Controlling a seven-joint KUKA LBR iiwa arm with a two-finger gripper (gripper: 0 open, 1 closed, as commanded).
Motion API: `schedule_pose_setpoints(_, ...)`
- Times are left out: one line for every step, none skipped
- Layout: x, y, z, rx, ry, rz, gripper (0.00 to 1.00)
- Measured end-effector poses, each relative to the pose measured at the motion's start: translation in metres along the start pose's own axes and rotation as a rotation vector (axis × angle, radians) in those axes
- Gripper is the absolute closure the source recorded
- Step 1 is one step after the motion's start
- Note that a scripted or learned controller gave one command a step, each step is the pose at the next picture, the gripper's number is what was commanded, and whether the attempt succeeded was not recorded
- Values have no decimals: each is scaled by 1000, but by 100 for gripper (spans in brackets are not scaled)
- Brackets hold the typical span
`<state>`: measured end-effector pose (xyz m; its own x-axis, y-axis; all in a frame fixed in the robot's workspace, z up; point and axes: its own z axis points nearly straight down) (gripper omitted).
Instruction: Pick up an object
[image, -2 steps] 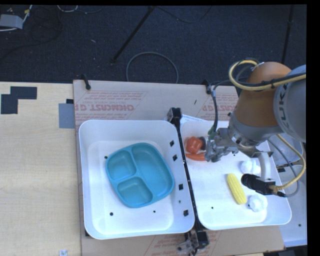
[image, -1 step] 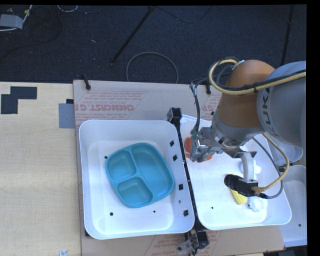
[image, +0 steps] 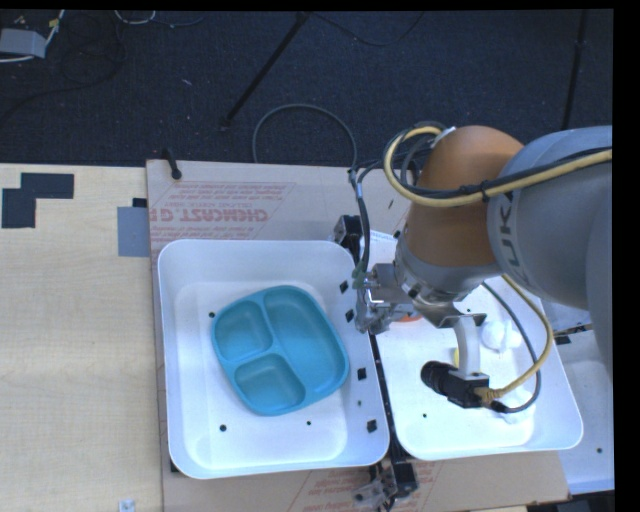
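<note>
While the blue tray (image: 278, 348) lies in the left bin (image: 250, 432) — gripper (image: 372, 316) alongside

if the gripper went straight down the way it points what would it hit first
Probably the rims where the left bin and the right bin meet: the gripper hangs over that seam. The blue divided plate lies to its left. Depth is unclear.
</note>
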<state>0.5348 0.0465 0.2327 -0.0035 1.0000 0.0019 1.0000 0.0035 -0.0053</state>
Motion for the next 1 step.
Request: schedule_pose_setpoints(53,-18,-5,1,0,-1,100)
